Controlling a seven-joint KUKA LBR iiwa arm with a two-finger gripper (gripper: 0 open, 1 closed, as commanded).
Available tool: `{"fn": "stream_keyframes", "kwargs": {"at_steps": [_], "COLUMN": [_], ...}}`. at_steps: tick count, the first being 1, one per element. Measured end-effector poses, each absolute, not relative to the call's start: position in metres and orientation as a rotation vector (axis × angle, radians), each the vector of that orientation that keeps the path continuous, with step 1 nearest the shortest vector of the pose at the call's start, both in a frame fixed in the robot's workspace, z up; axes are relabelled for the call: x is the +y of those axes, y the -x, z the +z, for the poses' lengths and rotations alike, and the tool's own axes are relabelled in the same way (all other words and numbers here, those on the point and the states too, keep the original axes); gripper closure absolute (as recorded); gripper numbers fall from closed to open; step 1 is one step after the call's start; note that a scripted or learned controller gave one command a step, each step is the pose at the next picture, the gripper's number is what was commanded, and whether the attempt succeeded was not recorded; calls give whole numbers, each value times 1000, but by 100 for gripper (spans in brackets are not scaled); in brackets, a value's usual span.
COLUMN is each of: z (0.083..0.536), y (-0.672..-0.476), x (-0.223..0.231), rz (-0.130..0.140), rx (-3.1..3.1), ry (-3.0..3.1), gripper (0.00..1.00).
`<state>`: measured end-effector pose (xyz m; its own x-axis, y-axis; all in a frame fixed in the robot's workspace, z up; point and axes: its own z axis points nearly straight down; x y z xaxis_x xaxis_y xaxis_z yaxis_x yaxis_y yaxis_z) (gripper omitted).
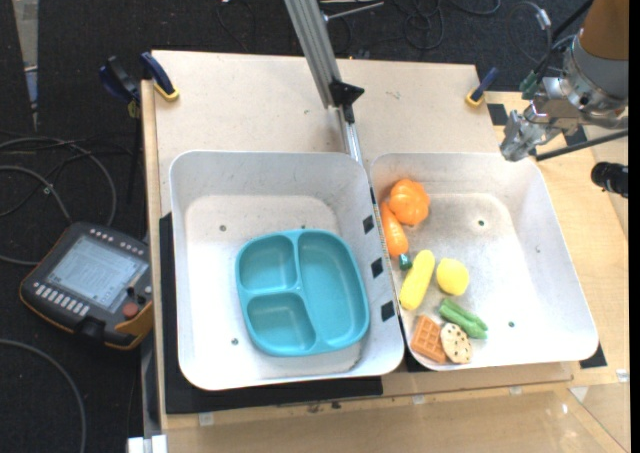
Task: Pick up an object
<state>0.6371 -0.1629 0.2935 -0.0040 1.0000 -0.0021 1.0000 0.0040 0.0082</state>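
In the right bin lie toy foods along its left side: an orange pumpkin, a carrot, a yellow banana, a yellow lemon, a green bean pod, a waffle and a cookie. My gripper hangs above the bin's far right corner, well away from the foods, with nothing seen in it.
The left bin holds a teal divided plate. A slanted metal pole runs down to the divide between the bins. Clamps sit at the bench's back corners. A teach pendant lies on the floor left.
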Motion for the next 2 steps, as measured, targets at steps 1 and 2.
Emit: {"fn": "stream_keyframes", "kwargs": {"at_steps": [1,2], "z": [294,291], "y": [-620,-594], "x": [-116,-72], "rz": [2,1], "rx": [2229,2230], "ry": [-2215,-2215], "gripper": [100,100]}}
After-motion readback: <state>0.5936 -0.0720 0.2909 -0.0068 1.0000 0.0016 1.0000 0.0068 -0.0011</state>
